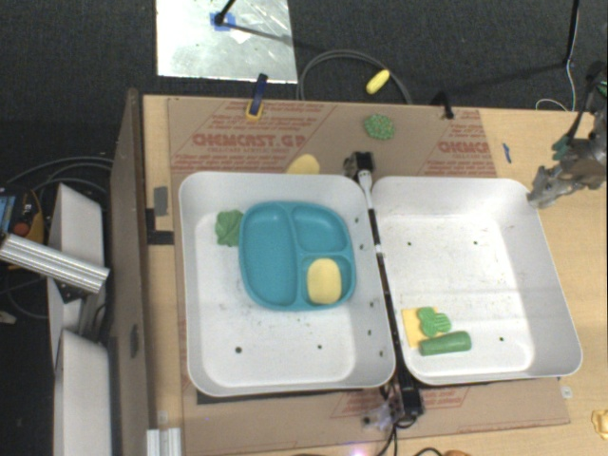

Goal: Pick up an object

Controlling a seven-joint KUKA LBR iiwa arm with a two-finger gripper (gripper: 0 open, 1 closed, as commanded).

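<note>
Left bin (204,283): shallow, white, sits on the cardboard-covered bench (237,136). Inside it a blue divided plate (275,255) lies flat, filling most of the middle. A yellow oval object (324,280), lemon-like, rests in the plate's compartment at 4 o'clock. A leafy green piece (228,227) lies on the bin floor touching the plate's rim at 9 o'clock.

Behind the left bin, at its 12 o'clock, a pale yellow rounded item (304,165) sits on the cardboard just outside the rim. Further back, a round green textured piece (380,126) lies on the bench, and a small yellow object (378,82) rests beyond the bench edge near a cable.

Right bin (475,217): touching the left bin along the centre seam. Objects are clustered at its 7 o'clock corner: a yellow flat piece (411,324), a bumpy green piece (436,322) overlapping it, and a green cylinder (445,344), cucumber-like, lying on its side just in front of both. Rest of the floor shows only small dark specks.

Gripper (549,190): at the right bin's 2 o'clock, above the bin's outer rim, well apart from the cluster. Blurred; cannot tell how its digits are set. Nothing visible in its grasp.
</note>
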